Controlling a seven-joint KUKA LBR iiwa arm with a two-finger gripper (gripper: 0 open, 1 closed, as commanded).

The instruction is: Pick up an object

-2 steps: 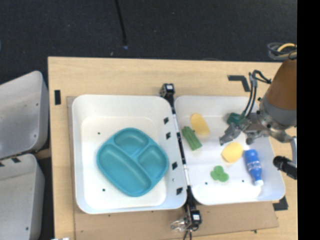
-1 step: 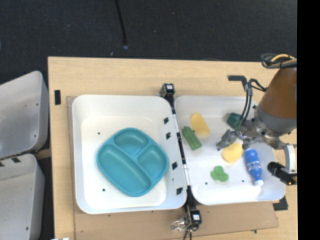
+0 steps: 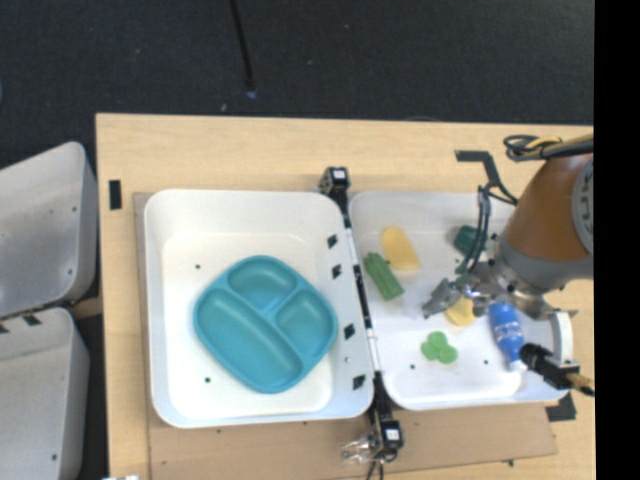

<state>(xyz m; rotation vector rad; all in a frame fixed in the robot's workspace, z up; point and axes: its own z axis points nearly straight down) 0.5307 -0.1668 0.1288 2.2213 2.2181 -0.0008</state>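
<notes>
Gripper (image 3: 447,296) low over right bin (image 3: 440,393), jaws look spread, nothing seen between them. Small yellow piece (image 3: 461,313) just beside gripper on its lower right, touching or nearly so; blue bottle (image 3: 506,332) further right under the wrist, long axis roughly up-down in view. Green block (image 3: 382,275) and yellow block (image 3: 400,248) off to gripper's left, round green piece (image 3: 437,347) below; nearest pick probably the small yellow piece.

I count two white bins (image 3: 160,268), one teal divided tray (image 3: 262,322), and seven small objects (image 3: 436,347) in my right-hand bin.
</notes>
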